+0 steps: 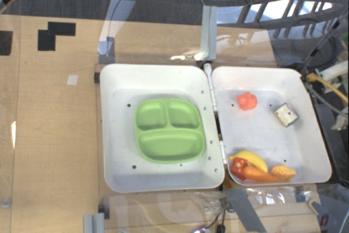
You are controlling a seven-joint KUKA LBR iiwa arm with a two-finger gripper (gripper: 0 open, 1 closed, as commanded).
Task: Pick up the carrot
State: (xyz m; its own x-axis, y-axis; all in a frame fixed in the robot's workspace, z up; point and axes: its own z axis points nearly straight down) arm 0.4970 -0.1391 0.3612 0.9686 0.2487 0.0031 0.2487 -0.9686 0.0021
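Two white bins on the tabletop (49,133): the left bin (117,117) holds one green divided plate (169,130); the right bin (305,133) holds five items. One carrot (260,174) lies in the right bin's near-left corner, touching one yellow banana (252,159) just behind it, one red item (236,166) at its left end and one orange-yellow piece (284,172) at its right. One orange-red item (247,101) and one small white block (286,114) sit well apart, toward the far side; the gripper's state cannot be told.
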